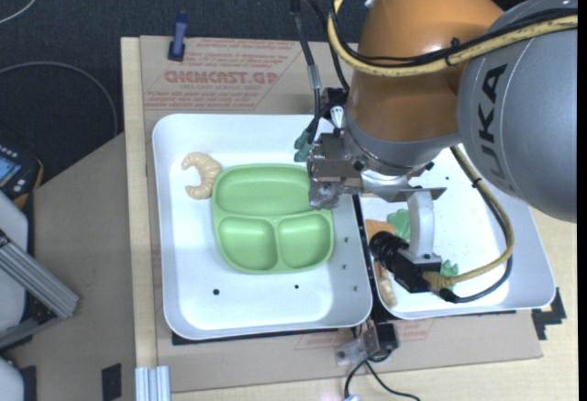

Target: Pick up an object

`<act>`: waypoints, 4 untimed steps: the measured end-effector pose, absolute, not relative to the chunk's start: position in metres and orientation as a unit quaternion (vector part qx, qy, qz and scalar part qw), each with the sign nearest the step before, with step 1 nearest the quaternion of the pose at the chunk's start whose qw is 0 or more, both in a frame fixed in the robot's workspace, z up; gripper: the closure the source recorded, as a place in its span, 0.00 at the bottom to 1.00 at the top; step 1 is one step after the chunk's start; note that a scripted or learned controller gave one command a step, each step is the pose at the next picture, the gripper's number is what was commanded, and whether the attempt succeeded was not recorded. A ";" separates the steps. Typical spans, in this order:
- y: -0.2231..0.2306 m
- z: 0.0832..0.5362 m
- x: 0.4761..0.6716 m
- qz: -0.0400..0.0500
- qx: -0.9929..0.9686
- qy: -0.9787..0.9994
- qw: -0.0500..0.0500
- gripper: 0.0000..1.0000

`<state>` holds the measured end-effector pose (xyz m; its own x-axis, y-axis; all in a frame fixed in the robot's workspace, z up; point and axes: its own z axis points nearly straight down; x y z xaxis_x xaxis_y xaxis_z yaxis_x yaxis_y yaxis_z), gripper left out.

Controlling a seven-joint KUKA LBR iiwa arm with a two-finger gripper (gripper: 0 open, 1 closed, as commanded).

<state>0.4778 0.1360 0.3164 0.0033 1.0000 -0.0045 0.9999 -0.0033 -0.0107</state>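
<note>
**Gripper over the plate's right rim**

The gripper [323,193] is hidden by the wrist; its state cannot be told. It hangs by the left bin's [174,234] right edge, over the green divided plate [271,225], which extends leftward.

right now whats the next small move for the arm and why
Probably shift left and descend toward the croissant toy. The hand sits over the right edge of the green divided plate, a wide, awkward thing to pinch, while the croissant lies apart in the left bin.
</note>
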 end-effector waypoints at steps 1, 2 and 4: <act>0.076 0.328 0.479 0.001 -0.710 -0.705 0.000 1.00; 0.080 0.338 0.480 0.000 -0.707 -0.707 0.000 1.00; 0.058 0.347 0.478 0.006 -0.709 -0.706 0.003 1.00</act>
<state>0.4777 0.0579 0.3468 0.0044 1.0000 -0.0039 0.9999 -0.0045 -0.0137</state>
